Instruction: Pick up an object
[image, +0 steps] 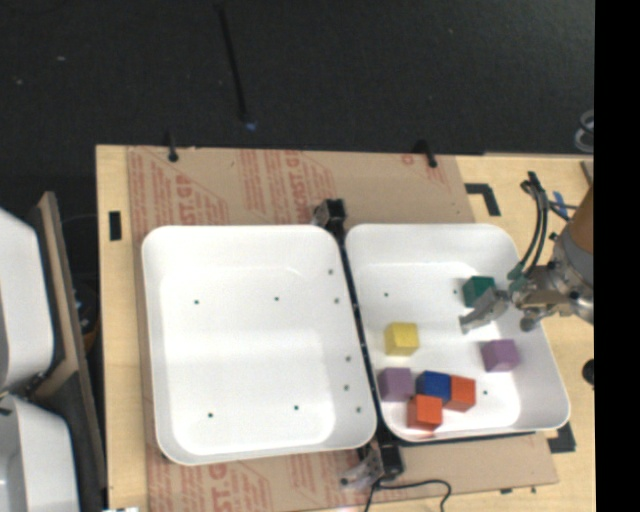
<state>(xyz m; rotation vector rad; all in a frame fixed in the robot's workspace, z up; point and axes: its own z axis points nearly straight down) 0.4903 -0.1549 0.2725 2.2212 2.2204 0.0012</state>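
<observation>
I see my claw (492, 306) spread open beside the small green block (478, 289) at the right white bin's (420, 245) far side; closing off-centre could nudge it away, grasping nothing.

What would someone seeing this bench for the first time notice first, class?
Probably the bright blocks in the right bin: a yellow block near its middle, and a cluster along its near edge with a blue block between a purple block and orange ones. Next, the pincer reaching in from the right beside a green block.
</observation>
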